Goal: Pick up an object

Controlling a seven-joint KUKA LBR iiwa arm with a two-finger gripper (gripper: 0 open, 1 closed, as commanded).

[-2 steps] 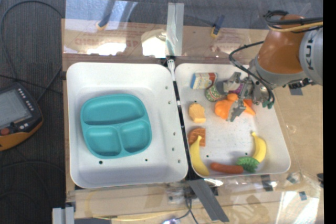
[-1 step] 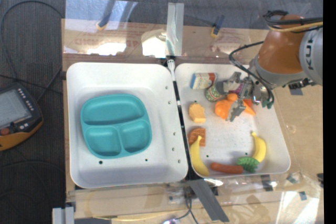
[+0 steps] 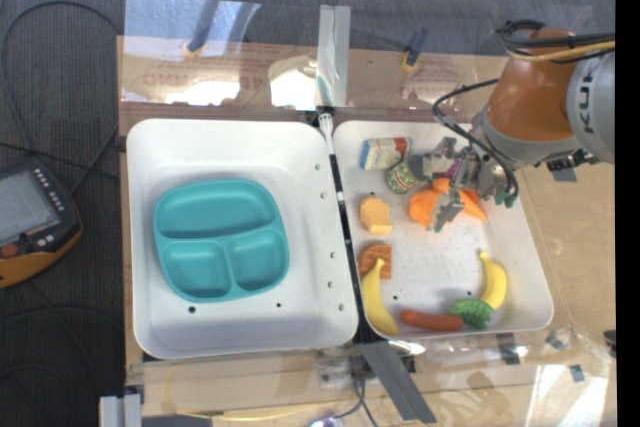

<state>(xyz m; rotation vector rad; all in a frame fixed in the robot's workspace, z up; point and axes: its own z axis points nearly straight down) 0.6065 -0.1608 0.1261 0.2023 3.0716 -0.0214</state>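
My gripper (image 3: 452,195) hangs low in the upper part of the right bin (image 3: 520,245), right over an orange round toy (image 3: 427,205) and a smaller orange piece (image 3: 473,208). Close to its left sit a green round item (image 3: 402,178) and a small white and red can (image 3: 383,152) lying on its side. The gripper's own body hides whether anything sits inside it. Further down the bin lie a yellow-orange block (image 3: 375,213), two bananas (image 3: 376,303) (image 3: 492,281), a red sausage-like toy (image 3: 432,321) and a green broccoli (image 3: 472,311).
A teal divided plate (image 3: 220,237) lies in the left bin (image 3: 150,165). A brown and orange item (image 3: 378,258) rests by the divider between the bins. The arm's orange band (image 3: 535,95) reaches in from the upper right. A handheld pendant (image 3: 30,215) lies on the floor at far left.
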